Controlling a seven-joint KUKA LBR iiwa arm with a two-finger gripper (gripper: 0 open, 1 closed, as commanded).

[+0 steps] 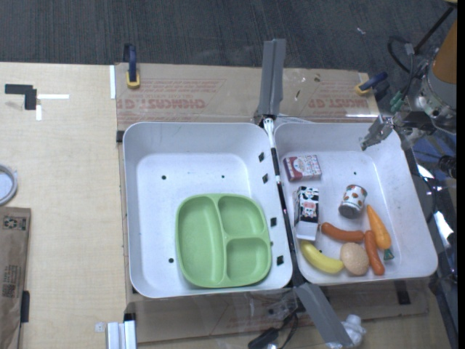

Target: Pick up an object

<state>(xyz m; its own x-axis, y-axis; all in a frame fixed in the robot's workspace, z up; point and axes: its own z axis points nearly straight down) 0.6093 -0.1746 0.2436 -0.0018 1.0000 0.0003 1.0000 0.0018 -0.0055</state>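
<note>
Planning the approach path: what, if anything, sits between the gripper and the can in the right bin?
Nothing visible. The gripper hangs above the right bin's far right corner, and bare bin floor lies between it and the can. The carrots and sausage lie on the can's near side.

likely a lab — clamped bins [138,195], cables [414,57]

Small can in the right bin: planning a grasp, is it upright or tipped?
Tipped. The can lies on its side, round end facing the camera.
</note>
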